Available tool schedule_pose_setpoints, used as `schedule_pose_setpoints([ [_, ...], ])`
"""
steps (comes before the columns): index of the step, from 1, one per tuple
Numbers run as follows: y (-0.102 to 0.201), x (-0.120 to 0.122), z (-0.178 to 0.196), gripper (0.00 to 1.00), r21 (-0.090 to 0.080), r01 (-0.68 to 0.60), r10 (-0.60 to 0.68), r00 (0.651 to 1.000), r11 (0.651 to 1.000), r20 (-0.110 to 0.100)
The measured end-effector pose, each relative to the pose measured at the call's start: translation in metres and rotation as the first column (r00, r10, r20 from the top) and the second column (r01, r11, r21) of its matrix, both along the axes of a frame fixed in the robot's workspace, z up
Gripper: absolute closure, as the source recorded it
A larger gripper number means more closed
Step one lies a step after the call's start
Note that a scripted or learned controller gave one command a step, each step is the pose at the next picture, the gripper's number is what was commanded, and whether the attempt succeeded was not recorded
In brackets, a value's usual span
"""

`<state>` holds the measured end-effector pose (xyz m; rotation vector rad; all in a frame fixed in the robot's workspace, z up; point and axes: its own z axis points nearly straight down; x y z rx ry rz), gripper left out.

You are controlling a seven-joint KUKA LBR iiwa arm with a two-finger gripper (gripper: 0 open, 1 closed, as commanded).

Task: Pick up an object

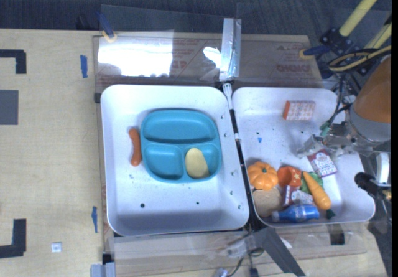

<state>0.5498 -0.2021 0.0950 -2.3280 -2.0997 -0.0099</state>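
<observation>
I am at the approach step: the arm (373, 104) reaches in over the right edge of the right bin (267, 104), and nothing is lifted yet. The pincer (317, 142) seems to hang above the middle right part of this bin, just over a small white and red packet (323, 164). It is thin and blurred against the white floor, so I cannot tell if it is open or closed, and I see nothing gripped in it.

The things I can pick lie mostly along the near edge of the right bin: a small orange pumpkin (262, 175), a red piece (287, 176) touching it, a carrot (317, 190), a blue bottle (297, 213) lying flat at the near edge, and a tan round thing (267, 201). An orange box (299, 109) sits alone near the far edge.

In the left bin (118, 145) a blue tray (177, 129) holds a yellow piece (196, 162), and an orange sausage (135, 146) lies beside the tray.

For the next move I would choose one target. The packet is nearest, but it is flat. The crowded pile needs a careful descent, so that the pincer closes on one thing only.
</observation>
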Motion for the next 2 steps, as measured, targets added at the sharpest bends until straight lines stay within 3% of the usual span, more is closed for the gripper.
schedule_pose_setpoints([
  [1,-0.005,-0.002,0.006,1.0,-0.006,0.005,-0.005,1.0,1.0,-0.005],
  [2,0.096,0.05,0.125,1.0,-0.007,0.022,-0.022,1.0,1.0,0.007],
])
